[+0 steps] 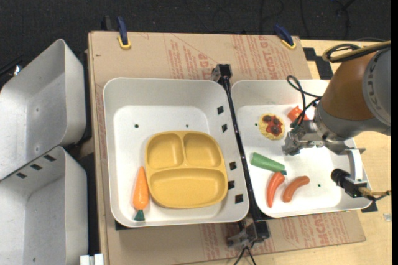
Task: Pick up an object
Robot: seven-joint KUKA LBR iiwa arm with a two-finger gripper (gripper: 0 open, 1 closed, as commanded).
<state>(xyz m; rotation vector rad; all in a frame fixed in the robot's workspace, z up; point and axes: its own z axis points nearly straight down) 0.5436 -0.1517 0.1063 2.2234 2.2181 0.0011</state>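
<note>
Nearest, in the left bin [118, 152], a carrot [140, 190] lies at the near left corner beside a yellow divided plate [185, 168]. In the right bin [261, 208], a sausage [295, 188] and red pepper [274, 188] lie near the front edge, a green pepper [267, 162] behind them. The gripper [293, 144] hangs mid-bin; whether its jaws are released or clenched, I cannot tell. Farther back sit a small pizza [272, 126] and an orange piece [294, 113].

Faint red print on the cardboard sheet [186, 49] — upside down, unreadable.
</note>
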